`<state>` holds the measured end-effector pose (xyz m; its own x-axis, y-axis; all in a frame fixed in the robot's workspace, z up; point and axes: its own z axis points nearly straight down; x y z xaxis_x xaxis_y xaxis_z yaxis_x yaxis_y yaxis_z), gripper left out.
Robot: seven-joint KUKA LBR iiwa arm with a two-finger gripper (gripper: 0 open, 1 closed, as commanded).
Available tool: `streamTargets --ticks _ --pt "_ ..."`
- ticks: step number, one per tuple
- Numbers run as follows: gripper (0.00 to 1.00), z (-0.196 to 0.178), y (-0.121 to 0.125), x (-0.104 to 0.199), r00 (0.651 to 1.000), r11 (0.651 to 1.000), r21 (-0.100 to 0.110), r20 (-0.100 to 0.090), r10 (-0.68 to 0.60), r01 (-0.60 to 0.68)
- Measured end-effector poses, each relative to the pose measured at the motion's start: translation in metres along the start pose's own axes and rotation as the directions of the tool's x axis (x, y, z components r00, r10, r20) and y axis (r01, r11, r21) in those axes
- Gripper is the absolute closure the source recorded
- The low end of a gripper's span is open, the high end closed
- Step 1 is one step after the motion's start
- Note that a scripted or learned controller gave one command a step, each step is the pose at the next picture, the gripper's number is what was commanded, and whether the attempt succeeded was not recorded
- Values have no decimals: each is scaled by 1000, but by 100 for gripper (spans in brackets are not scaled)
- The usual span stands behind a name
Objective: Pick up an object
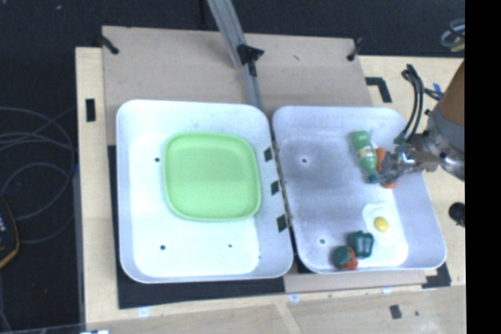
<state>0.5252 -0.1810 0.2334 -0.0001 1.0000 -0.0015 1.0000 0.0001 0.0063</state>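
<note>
You have 2 white bins side by side on the bench: the left bin point(137, 168) and the right bin point(329, 168). The left one holds 1 thing, a light green square plate point(211, 175) lying flat near its middle.

The right bin holds the pickable objects, and you can count 4 or 5 small ones. Near its upper right lies 1 green bottle-like object point(363, 150), with 1 small orange-red piece point(381, 158) just beside it on the right. Lower down sits 1 white piece with a yellow centre, like a fried egg point(380, 223). At the bottom edge is a cluster: 1 dark green object point(362, 243) touching 1 round green and red one point(344, 256); whether that last is 1 item or 2 is unclear.

The gripper point(391, 172) reaches in from the right and sits low over the right bin, just beside the green bottle and the orange-red piece. How far apart its tips stand cannot be told at this blur, nor whether it has hold of anything.
</note>
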Motion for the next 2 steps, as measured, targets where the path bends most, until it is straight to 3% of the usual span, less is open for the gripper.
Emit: streamTargets --ticks 1,2 --pt "100 -26 1 0 1000 1000 3 -1 0 0" --pt "100 -22 16 59 1000 1000 5 -2 -5 5"
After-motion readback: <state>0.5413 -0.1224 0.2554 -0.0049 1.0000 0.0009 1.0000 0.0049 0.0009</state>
